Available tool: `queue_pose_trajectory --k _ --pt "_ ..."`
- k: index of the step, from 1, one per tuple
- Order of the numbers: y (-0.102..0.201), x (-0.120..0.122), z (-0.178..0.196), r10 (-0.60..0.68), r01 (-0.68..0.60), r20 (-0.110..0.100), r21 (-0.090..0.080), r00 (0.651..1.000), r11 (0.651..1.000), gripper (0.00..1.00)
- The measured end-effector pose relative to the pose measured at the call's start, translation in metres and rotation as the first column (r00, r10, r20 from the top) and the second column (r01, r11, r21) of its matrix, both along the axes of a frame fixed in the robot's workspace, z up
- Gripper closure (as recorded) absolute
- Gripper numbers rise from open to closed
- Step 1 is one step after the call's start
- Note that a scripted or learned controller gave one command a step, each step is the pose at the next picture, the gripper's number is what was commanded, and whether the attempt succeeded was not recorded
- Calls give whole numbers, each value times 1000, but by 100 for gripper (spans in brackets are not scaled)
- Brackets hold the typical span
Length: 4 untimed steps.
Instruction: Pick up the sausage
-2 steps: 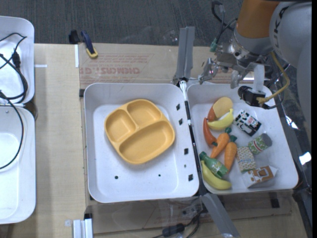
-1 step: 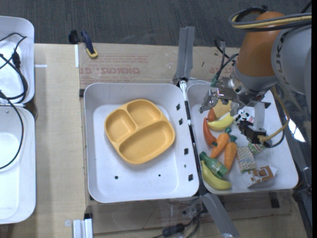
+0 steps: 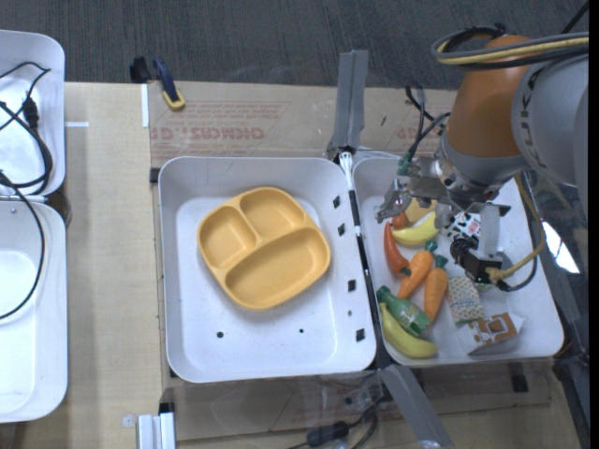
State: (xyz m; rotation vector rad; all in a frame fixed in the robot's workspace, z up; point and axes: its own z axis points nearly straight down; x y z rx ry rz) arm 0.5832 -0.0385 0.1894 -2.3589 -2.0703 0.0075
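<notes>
Bench bearing two white bins side by side. Left bin [image 3: 187, 344] holding yellow divided plate [image 3: 265, 246]. Right bin [image 3: 538, 330] holding toy food: sausage [image 3: 392, 248] lying at 9 o'clock, two carrots [image 3: 427, 281] at 4 o'clock of it. Gripper [image 3: 404, 199] hovering at 12 o'clock of sausage; grip state unclear, cannot tell.

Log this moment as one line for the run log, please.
phase: reach | gripper: above right bin | sausage: lying in right bin beside carrots, not held | yellow plate: left bin
</notes>
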Motion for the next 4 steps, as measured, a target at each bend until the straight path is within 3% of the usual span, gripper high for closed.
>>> queue_pose_trajectory --k 1,2,3,4 --pt "-3 15 0 -10 10 1 0 1000 1000 0" --pt "-65 15 -74 -29 29 0 0 1000 1000 0" --pt "-54 11 -100 -147 147 0 1 989 989 0" --pt "-58 -14 -99 -196 196 1 0 981 981 0"
